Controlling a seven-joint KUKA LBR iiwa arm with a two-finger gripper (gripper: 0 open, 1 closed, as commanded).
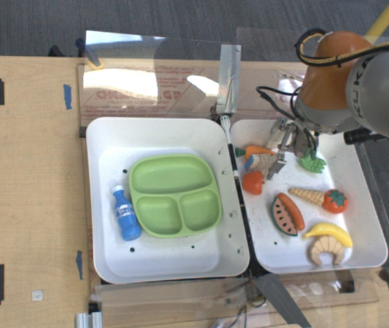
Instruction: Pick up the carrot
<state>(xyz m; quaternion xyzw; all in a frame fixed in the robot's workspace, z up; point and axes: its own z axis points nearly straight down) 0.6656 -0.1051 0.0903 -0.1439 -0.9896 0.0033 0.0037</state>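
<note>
- Nearest the camera, a croissant [328, 251] lies by the right bin's [372, 203] front edge, touching a banana [331, 234] just behind it.
- Watermelon slice [286, 214] sits beside them toward the bin's middle, with an ice-cream cone [306, 195] and a strawberry [335, 201] behind.
- Tomato [253, 182] rests near that bin's left wall.
- Carrot [256, 152] lies at the bin's back left, orange with a green top toward the wall.
- Gripper [280, 157] hangs just right of the carrot, fingers pointing down and a little apart, nothing between them.
- Broccoli [312, 161] lies just right of the gripper.
- Left bin [105, 142] holds a green divided plate [175, 195] in the middle and a blue bottle [126, 214] by its left side.
</note>
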